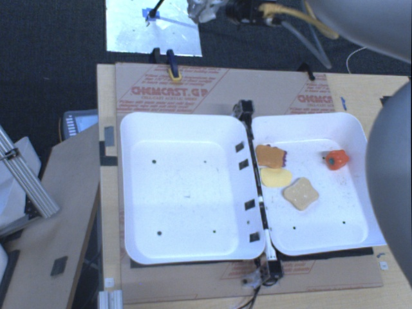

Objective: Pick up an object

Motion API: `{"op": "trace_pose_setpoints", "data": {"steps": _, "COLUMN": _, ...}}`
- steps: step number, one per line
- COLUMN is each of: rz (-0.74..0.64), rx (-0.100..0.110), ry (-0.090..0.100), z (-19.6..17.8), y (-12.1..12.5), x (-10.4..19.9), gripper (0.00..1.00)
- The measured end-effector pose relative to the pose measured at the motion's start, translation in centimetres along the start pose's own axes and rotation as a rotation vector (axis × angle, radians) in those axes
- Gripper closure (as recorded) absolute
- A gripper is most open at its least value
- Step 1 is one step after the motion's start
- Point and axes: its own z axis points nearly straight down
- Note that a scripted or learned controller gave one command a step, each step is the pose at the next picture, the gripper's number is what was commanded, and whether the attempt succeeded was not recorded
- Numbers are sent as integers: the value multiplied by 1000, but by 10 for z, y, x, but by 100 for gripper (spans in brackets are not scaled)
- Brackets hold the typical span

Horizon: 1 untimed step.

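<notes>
A: Working left to right, what is lying where?

B: I am taking the yellow disc (275, 177) as the marker. The left bin (129, 192) is sitting well off to its left. The disc itself is lying flat in the right bin (322, 227), close to that bin's left wall. An orange-brown flat piece with a purple edge (270, 156) is lying just behind it, touching it or nearly so. A tan bread-shaped piece (300, 194) is resting just to its right and a little nearer the front. A small orange-red object (335, 159) is sitting well to its right.

A: And the gripper (205, 5)?

B: It is hanging far behind the disc and to its left, outside both bins. Whether it is released or clenched I cannot tell, as it is showing too blurred.

A: Which piece is looking easiest to take?

B: I am judging the tan one: likely light, stiff and standing clear of its neighbours, so pinching across its opposite edges is looking sensible. The disc is looking thin and probably slippery. The orange-red object is looking chunkier, though it may be prone to rolling.
</notes>
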Motion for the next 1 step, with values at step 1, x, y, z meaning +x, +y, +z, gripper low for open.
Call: {"op": "trace_pose_setpoints", "data": {"steps": 1, "rz": -1, "rx": 1, "ry": 0, "z": 0, "y": -1, "x": 0, "gripper": 0}}
